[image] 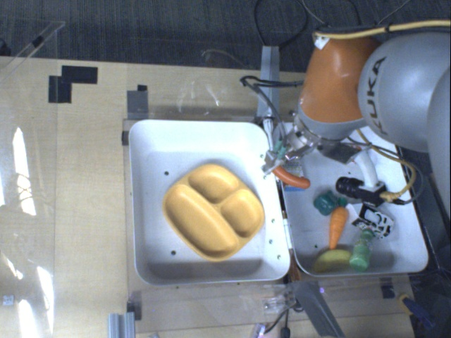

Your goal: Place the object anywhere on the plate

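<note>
A yellow plate with three sections lies in the left bin. My gripper hangs over the divider between the two bins, just right of the plate's upper right edge. It is shut on the left end of a red-orange sausage, which sticks out to the right and down over the right bin's left wall. The grey arm with its orange band covers the upper part of the right bin.
In the right bin lie a teal piece, an orange carrot, a green bottle and a yellow-green fruit, all near its front. Metal posts stand behind the bins.
</note>
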`<state>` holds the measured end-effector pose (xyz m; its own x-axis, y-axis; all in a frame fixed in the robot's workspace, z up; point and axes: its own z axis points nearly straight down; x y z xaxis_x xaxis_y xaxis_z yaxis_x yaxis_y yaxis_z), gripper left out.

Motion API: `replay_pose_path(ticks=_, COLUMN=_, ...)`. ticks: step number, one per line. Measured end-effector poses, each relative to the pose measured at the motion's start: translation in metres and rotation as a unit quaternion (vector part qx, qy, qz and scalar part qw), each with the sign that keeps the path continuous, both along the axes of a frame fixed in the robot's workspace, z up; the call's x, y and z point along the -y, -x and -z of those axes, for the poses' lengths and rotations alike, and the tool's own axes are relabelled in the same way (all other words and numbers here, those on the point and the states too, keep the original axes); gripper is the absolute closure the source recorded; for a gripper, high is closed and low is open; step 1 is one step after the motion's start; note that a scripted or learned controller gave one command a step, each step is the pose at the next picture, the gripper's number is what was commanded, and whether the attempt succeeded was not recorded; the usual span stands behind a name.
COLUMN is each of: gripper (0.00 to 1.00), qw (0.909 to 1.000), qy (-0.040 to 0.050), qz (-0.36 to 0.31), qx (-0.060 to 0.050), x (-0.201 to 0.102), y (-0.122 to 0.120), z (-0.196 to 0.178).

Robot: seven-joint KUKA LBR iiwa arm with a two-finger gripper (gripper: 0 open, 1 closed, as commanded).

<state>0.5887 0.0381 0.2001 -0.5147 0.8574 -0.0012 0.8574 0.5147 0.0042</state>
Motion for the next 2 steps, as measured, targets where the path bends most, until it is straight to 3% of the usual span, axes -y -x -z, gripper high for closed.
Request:
replay_pose_path(ticks=1, gripper=1.00, qw=0.9988, qy=0.0000, qz=-0.049, qx=0.003, x=-0.018, y=0.017, z=-0.084)
replay_pose_path(ticks=2, gripper=1.00, qw=0.9985, qy=0.0000, qz=-0.055, qx=0.001, x=-0.026, y=0.095, z=-0.114)
